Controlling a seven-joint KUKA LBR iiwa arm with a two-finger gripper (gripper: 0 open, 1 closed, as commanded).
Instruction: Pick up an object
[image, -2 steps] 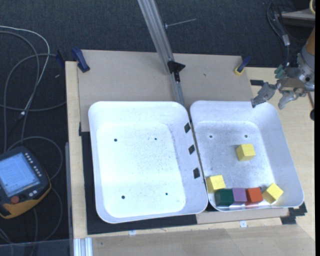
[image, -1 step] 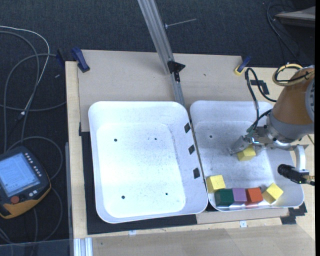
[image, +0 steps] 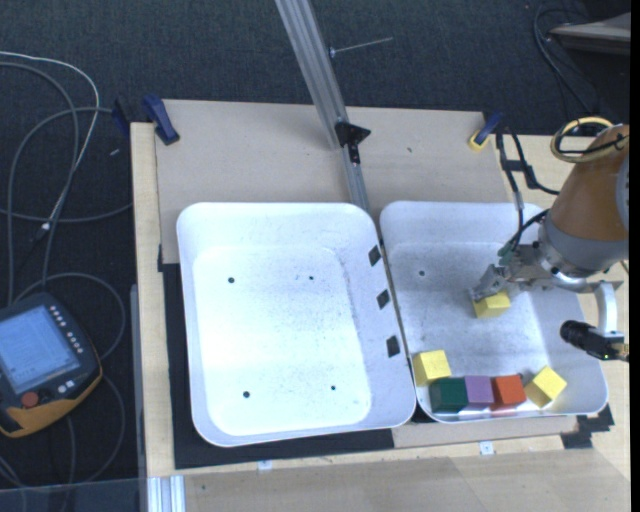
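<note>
Jaws' state: cannot tell; gripper (image: 497, 288) sits just over a yellow block (image: 491, 305) mid right bin (image: 440, 225), likely its target, contact unclear. Near edge, probably slid together against the wall: five blocks — yellow (image: 432, 366), green (image: 448, 393), purple (image: 480, 390), orange (image: 509, 390), yellow (image: 548, 385). Six total: three yellow, one each otherwise. Left bin (image: 200, 230) beside.

A tan bench (image: 260, 160) carries two white bins side by side: left bin (image: 200, 230), right bin (image: 440, 215).
</note>
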